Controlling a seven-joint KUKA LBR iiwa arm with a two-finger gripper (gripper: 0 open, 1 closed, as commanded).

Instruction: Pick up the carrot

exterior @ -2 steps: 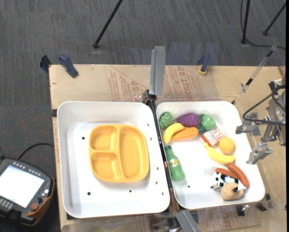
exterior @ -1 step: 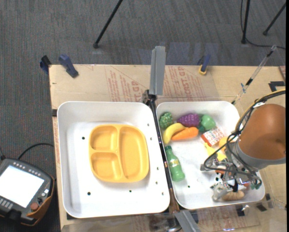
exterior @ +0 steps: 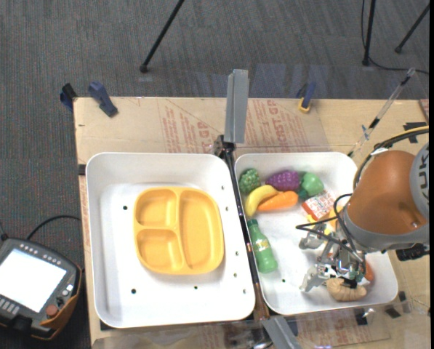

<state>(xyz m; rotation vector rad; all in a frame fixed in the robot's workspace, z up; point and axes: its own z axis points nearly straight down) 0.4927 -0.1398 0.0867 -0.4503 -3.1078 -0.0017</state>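
Well, my gripper [exterior: 331, 275] hangs spread and unladen over the right bin [exterior: 289, 300] (near corner), well apart from the carrot [exterior: 278, 201].

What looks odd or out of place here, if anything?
Nothing looks spilled or broken. One mismatch: the gripper hovers over a tan item in the right bin's near corner, while the carrot lies at the far side beside the banana.

Cardboard-topped bench [exterior: 173, 126] bears two white bins [exterior: 107, 195] side by side.
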